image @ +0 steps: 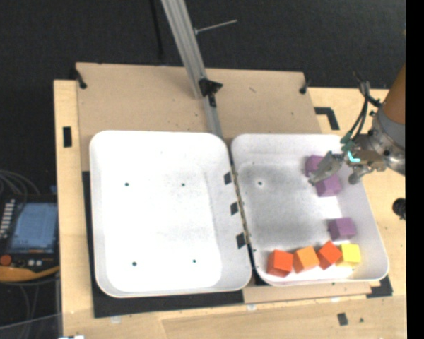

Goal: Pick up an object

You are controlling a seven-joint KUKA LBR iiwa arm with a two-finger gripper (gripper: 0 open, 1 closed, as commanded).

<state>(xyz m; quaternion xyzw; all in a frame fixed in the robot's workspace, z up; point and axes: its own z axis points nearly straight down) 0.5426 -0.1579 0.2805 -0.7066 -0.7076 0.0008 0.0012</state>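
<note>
Front row: orange block [280, 262] through yellow block [350, 253]
Purple blocks [329, 184]: just under jaws
Gripper [340, 169]: jaws spread, gripping nothing

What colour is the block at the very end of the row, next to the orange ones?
Yellow. The end block shows clearly in the camera view.

End effector [340, 168] over purple blocks [322, 175], grip unclear
</note>
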